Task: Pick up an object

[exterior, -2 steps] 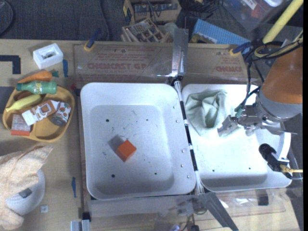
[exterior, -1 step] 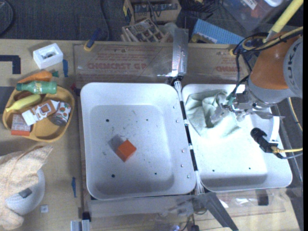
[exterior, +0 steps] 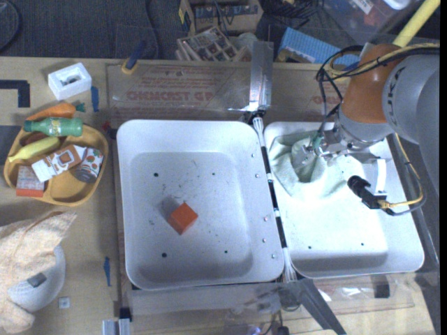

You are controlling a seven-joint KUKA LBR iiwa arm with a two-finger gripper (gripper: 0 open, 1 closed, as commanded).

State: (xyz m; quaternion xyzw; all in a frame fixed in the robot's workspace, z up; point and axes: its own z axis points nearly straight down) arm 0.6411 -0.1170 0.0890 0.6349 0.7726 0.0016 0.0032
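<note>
Two shallow white bins fill the middle of the frame side by side, the left bin (exterior: 140, 152) and the right bin (exterior: 391, 250), and the grey arm (exterior: 412, 89) with its orange band comes in from the upper right and reaches down into the upper left part of the right bin. Its gripper (exterior: 312, 152) sits low over a crumpled pale green cloth (exterior: 293, 169) in that corner, touching or nearly touching it, though how far apart the fingers stand, and whether they have hold of the cloth, I cannot tell. Smallest, an orange block (exterior: 184, 218) lies alone slightly below the centre of the left bin, well apart from the gripper.
</note>
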